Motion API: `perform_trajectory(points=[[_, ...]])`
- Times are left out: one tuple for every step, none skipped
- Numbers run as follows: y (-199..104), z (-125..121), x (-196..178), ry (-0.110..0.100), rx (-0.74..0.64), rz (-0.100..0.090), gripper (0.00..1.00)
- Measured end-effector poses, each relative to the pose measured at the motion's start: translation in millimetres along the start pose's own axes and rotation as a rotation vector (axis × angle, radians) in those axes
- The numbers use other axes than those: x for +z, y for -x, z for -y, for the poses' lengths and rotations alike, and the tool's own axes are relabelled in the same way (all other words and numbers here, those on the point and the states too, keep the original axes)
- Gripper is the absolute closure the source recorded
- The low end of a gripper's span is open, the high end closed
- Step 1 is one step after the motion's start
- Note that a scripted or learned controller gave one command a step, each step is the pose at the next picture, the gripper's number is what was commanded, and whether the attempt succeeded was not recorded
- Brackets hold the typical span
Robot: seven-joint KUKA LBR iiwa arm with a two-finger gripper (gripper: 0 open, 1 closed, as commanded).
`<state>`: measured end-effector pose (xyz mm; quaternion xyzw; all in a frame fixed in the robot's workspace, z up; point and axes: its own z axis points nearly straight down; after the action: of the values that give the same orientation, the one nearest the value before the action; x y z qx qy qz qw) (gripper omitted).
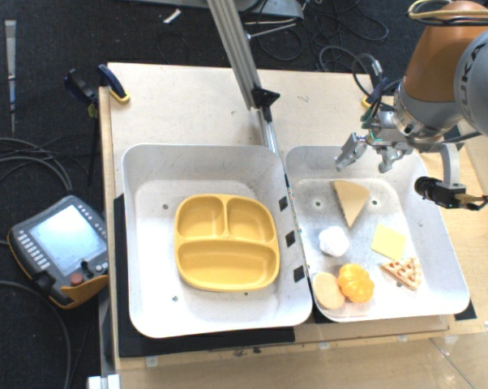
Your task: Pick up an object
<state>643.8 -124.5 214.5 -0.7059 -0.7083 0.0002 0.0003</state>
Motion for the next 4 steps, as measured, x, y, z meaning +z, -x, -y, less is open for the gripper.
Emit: perform_trajectory(points=[[0, 0, 0, 0.000, 0.000, 0.000, 0.00], [-2, -9, 56, -0.004, -0.001, 0.000, 0.00], [1, -17, 113, 0.005, -0.001, 0.004, 0.00], [1, -21, 112, 0.014, -0.001, 0.005, 0.00]])
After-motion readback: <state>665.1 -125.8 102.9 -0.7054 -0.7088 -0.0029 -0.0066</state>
